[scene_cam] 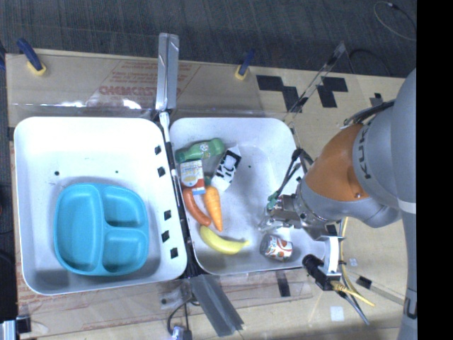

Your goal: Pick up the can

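Gripper (pixel 278 222) over possibly orange-labelled can (pixel 276 247).

Very little lettering can be read here. Red print runs across the clear plastic sheet (pixel 134 83) taped over the far end of the pale wooden bench (pixel 212 73), behind the left white bin; it sits upside down to the camera and is too faint to spell out. On the grey arm's orange wrist band (pixel 338 170), dark capital letters run up its right edge, seemingly the start of the maker's name, partly cut off. The small black-and-white carton (pixel 226 167) in the right white bin carries bold white characters, too small and tilted to make out
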{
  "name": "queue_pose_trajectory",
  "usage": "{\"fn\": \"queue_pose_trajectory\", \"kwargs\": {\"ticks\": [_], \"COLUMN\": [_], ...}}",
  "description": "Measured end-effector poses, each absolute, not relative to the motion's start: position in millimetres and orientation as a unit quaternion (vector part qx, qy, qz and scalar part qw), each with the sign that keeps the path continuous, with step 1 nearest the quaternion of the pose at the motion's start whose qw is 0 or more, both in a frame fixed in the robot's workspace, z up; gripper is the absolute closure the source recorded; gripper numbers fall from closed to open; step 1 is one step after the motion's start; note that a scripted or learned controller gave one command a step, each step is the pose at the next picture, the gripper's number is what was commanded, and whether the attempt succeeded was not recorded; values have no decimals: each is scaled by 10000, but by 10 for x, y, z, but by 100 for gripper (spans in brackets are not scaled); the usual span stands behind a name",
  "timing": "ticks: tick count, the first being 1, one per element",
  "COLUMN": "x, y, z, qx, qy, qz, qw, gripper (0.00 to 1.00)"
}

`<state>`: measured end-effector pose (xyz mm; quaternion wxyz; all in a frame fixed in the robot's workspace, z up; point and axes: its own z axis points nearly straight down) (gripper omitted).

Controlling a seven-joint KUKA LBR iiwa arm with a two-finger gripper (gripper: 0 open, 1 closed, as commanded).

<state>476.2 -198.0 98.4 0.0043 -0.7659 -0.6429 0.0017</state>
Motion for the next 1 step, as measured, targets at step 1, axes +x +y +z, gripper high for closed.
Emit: {"fn": "queue_pose_trajectory", "kwargs": {"ticks": [1], "x": [4758], "y": [-1872], "z": [1009], "qx": [-7631], "qy": [-6463], "qz": [13], "qw": [33], "gripper": [100]}}
